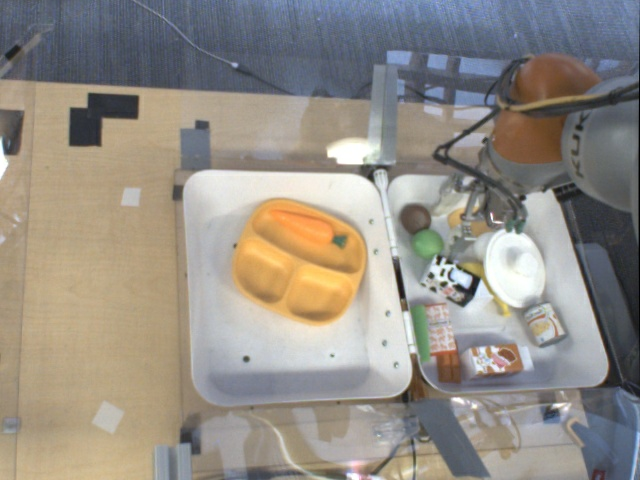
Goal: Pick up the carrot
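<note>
Over in the left bin (215,348), the carrot (300,228) lies in the long back compartment of a yellow divided plate (298,261) — green stem end toward the right. The gripper (478,213) hangs well apart from it, above the right bin (580,363) near a white bowl (514,266) and a green ball (427,243). Its fingers look slightly parted, perhaps with nothing between them — hard to tell.

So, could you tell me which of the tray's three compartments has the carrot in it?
The long compartment along the far side of the yellow tray holds the carrot; the two smaller near ones don't.
</note>
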